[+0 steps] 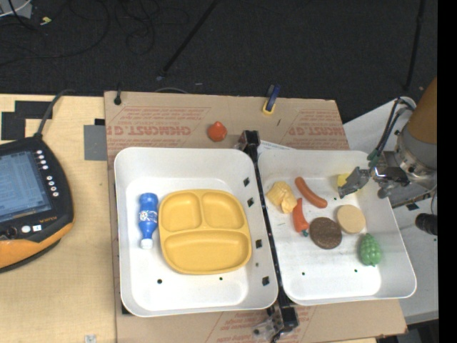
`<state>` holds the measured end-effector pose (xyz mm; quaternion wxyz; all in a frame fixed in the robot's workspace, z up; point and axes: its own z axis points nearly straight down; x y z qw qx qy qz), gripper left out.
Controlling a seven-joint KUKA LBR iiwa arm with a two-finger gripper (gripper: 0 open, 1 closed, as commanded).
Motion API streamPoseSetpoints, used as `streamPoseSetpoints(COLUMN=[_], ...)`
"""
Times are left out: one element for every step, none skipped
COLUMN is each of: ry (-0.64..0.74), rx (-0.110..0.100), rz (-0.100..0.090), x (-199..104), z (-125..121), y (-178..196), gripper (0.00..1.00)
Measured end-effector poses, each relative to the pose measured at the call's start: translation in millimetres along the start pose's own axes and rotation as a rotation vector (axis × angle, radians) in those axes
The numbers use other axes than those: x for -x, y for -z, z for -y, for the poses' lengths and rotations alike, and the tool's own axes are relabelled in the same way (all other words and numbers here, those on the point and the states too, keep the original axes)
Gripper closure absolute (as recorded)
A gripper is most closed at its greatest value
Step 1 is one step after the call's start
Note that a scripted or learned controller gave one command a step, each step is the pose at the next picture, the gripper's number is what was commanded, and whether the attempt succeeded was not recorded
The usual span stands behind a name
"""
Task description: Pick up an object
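Dark carpet with loose cables filled the top of the frame, and below it a cardboard sheet carried the two white bins. At the far left lay a teach pendant, parked clear of the work. The left bin held a blue bottle lying just beside a yellow divided plate, both probably set aside as clutter. An orange ball sat on the cardboard above that bin. The right bin gathered the likely targets in a loose cluster at mid-right of the frame: a yellow chunk, a sausage, a carrot, a brown patty touching a tan bun, and a green bumpy piece lower right. The gripper hovered at the bin's upper right edge, a small yellow object close by its tip; whether its fingers were spread or closed on anything I cannot tell, so no pick looked secured yet
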<state>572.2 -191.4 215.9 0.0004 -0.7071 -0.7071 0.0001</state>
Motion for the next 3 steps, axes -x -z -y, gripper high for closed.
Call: streamPoseSetpoints(ry=[0.005, 0.0, 0.008], rx=[-0.001, -0.001, 0.007], rz=[-0.001, -0.001, -0.002], x=[-61.4, -58.0, -155.3], z=[-54.6, -53.7, -62.7], y=[-135.0, -118.2, -22.3], gripper=[0.0, 1.0, 1.0])
